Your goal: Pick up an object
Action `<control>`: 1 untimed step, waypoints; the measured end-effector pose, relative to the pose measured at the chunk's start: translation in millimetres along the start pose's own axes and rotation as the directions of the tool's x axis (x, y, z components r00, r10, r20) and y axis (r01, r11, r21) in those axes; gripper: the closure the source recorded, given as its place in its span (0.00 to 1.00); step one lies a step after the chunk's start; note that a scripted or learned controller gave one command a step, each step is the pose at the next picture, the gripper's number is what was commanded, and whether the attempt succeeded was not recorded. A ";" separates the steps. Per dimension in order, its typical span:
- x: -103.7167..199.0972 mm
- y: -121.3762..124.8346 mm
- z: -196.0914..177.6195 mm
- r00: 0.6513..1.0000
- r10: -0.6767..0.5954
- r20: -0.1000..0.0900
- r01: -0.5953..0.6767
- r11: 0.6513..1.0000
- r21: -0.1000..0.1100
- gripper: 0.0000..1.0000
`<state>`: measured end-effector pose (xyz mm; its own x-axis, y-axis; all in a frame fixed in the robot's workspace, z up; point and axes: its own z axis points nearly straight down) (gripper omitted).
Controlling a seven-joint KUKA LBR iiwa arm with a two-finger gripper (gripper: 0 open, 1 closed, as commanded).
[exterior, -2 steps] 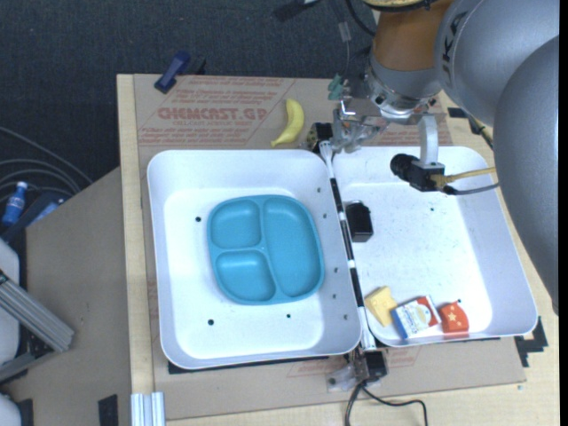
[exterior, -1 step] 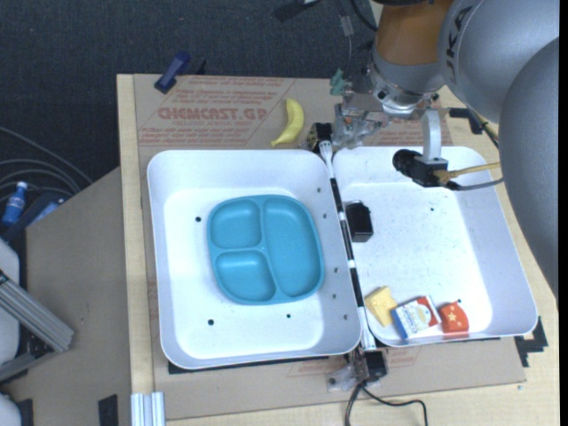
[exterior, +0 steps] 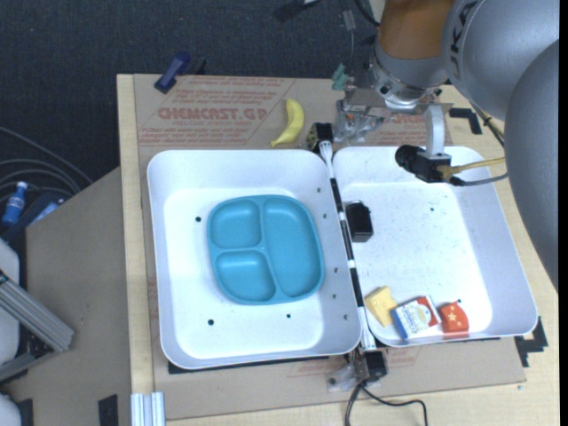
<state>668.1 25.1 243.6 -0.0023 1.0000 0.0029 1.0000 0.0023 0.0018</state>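
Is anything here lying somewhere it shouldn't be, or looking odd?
One thing stands out: a banana lies on the bench behind the left bin, outside both bins. The blue divided plate sits flat in that bin, and the small items are gathered in the right bin's near corner.

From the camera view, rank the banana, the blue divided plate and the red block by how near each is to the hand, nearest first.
Measured from the hand, at the far edge above the seam between the bins:
1. Banana, on the board just left of it.
2. Blue divided plate, in the middle of the left bin.
3. Red block, in the near corner of the right bin.
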 end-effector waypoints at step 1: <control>56.1 -2.1 38.1 1.000 0.001 0.002 -0.001 1.000 0.005 1.00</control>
<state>665.9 81.3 205.7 -0.0010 1.0000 0.0010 1.0000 0.0010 -0.0033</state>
